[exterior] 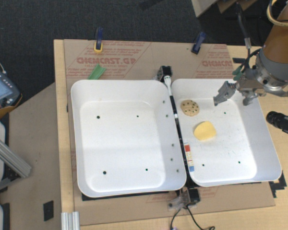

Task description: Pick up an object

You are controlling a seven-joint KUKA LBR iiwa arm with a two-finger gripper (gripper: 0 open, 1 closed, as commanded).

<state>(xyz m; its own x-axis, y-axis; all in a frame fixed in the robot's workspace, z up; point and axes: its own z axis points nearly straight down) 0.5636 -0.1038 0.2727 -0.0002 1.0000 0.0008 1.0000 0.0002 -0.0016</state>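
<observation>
While the grey two-finger gripper [236, 93] hung open and held nothing above the right white bin [259, 166], the round brown cookie [189, 108] lay near it. A soft yellow lump [204, 131] sat just below the cookie. I guessed it must go down next.

the cardboard sheet [134, 56] under the bins bears red print, seemingly "chemcast gp", repeated at right.

A brown cardboard-covered bench [134, 56] carries two shallow white bins side by side: the left bin [81, 128] toward nine o'clock, the right bin [259, 147] toward three. A green strip [97, 72] lies at eleven o'clock on the cardboard.
</observation>
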